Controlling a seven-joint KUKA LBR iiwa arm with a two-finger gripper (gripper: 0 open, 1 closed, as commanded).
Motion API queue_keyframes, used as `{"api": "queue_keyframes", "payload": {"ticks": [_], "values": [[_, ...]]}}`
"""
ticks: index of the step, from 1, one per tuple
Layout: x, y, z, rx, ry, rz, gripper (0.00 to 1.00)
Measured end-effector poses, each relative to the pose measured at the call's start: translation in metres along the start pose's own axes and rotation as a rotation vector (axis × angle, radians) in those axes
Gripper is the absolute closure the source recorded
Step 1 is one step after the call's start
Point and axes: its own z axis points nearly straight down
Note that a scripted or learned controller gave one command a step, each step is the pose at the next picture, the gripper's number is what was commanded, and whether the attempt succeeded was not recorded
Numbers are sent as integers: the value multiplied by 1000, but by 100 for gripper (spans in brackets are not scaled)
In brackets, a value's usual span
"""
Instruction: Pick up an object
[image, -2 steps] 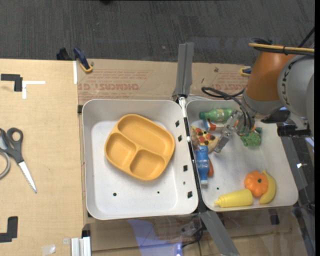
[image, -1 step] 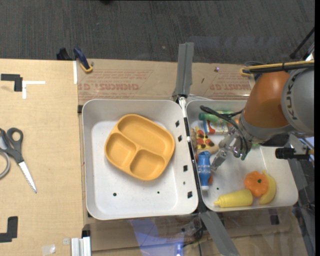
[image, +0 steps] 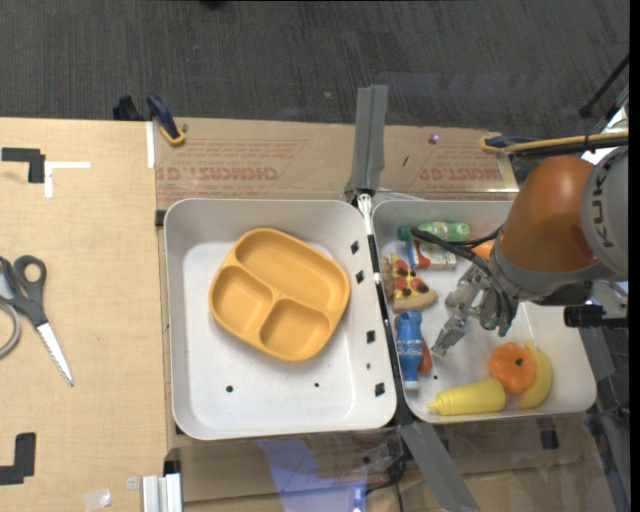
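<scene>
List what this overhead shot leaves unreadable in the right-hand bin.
- Gripper: finger state and contents unclear in the camera view, too small and blurred.
- Green bottle: its right end is hidden behind the arm.
- Blue bottle: label too small to read.

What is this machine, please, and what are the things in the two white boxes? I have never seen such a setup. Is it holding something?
This is a robot arm, grey with an orange band, reaching in from the right of the picture. The single camera is fixed above the bench and looks down at a slant. At the arm's end is its hand, two thin fingers hanging over the right bin. I see nothing between them, so it holds nothing yet. That bin contains toys: a pizza slice, a blue bottle, a green bottle, a yellow squash and an orange pumpkin. The left bin holds a yellow divided plate. Scissors lie on the bench.
</scene>
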Motion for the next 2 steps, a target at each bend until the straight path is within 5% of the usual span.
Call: {"api": "queue_keyframes", "payload": {"ticks": [1,2], "values": [[-59,54,0,20,31,141,0],[-1,22,0,0,0,198,0]]}}
